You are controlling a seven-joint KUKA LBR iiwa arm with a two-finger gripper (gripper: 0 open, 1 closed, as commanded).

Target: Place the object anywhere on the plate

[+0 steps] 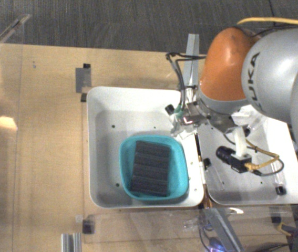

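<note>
Arm [280, 72] with "UKA"; block [150, 168] on plate [125, 161]

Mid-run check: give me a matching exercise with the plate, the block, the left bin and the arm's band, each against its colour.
Things:
1. plate
2. ribbed block
3. left bin
4. arm's band

Colours:
a. white
b. dark grey
c. orange
d. teal

Pairs: 1-d; 2-b; 3-a; 4-c

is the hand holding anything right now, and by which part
Nothing is visibly held. The dark ridged block lies flat on the teal plate, apart from the hand.
</note>
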